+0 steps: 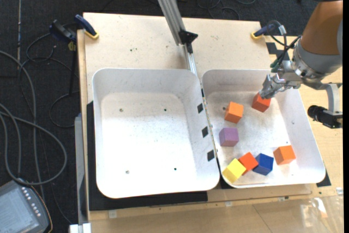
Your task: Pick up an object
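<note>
we see the gripper (270, 89) low in the right bin (305, 133), near its far right corner, directly over a red block (261, 102). the block's upper edge runs up under the gripper's tip and it sits tilted, one corner higher than the others, which we read as either a lift just starting or a block nudged askew. we cannot tell whether the gripper is wide, narrow or closed on the block, since its tip is too small and too much in shadow, so we will not call this a grasp.

the red block is the likely target because it stands apart from the others, leaving room on each side. an orange block (234, 112) lies just to its left, and a purple block (228, 136) sits below that, nearer the divider. along the near edge a yellow block (234, 170), a smaller orange block (248, 161) and a blue block (264, 163) are packed together, touching or nearly so, which would make a clean pick there harder. another orange block (284, 154) rests alone by the right wall.

the left bin (109, 90) beside it shares the worktop (136, 35). we judge the task at its grasp stage, its outcome unsettled.
</note>
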{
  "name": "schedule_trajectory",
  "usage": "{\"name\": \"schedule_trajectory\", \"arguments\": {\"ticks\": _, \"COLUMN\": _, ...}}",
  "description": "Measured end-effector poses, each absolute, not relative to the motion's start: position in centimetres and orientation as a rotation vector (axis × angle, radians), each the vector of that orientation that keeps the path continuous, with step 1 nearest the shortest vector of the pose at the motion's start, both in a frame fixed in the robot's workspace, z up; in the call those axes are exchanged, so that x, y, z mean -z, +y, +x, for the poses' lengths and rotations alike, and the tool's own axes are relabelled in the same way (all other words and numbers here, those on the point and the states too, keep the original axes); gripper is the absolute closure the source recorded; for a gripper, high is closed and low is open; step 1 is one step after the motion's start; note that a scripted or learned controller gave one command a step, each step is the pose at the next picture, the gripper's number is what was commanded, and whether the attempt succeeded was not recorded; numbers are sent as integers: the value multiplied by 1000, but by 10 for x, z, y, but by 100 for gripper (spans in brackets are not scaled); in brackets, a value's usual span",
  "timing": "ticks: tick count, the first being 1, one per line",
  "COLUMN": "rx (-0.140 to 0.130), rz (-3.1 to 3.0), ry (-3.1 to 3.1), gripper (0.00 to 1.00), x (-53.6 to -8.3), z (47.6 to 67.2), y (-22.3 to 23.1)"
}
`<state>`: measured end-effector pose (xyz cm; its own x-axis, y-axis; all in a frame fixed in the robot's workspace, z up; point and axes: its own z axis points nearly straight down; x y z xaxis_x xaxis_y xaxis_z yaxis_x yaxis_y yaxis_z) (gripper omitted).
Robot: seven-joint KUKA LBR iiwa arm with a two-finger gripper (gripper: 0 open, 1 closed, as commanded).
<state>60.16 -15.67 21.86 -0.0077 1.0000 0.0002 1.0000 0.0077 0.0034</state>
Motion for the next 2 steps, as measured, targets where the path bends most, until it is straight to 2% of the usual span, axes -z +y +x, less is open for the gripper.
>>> {"name": "schedule_trajectory", "arguments": {"ticks": 1, "rx": -3, "rz": 2213, "ry": 2230, "gripper": 100, "x": -227, "z": 600, "y": -108}}
{"name": "schedule_trajectory", "arguments": {"ticks": 2, "rx": -1, "rz": 2213, "ry": 2232, "gripper": 100, "x": -219, "z": 609, "y": -51}}
